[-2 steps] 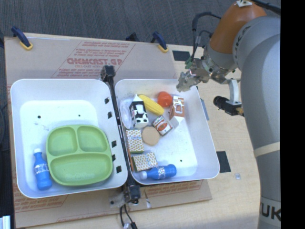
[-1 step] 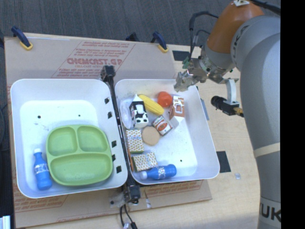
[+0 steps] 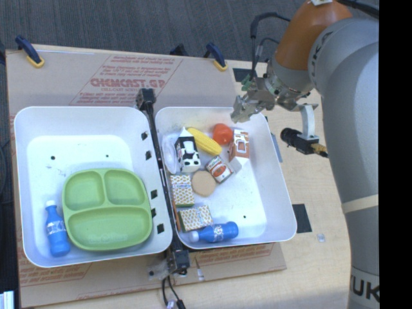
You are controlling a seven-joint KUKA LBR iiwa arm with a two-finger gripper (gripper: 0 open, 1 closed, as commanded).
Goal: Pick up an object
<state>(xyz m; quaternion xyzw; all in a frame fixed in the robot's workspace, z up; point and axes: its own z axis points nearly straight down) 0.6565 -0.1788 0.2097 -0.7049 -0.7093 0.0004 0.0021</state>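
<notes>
Hand point(image 3: 243, 110) hovers over upper right rim of right bin point(image 3: 278, 192); finger spread: cannot tell. Nothing seen held. Candidates clustered upper centre of that bin: orange ball point(image 3: 223, 133), yellow banana point(image 3: 203, 141), just beside each other. You should descend straight over ball, clear bin wall, avoid nudging carton point(image 3: 241, 143) alongside.

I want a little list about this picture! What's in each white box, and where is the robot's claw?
left bin: green divided plate, blue bottle beside it
right bin: yellow banana, orange ball, black-and-white carton, small can, tan round thing, two patterned packets, blue bottle lying down
claw: over the right bin's far edge, near the orange ball
claw holding anything: nothing seen in it
</notes>
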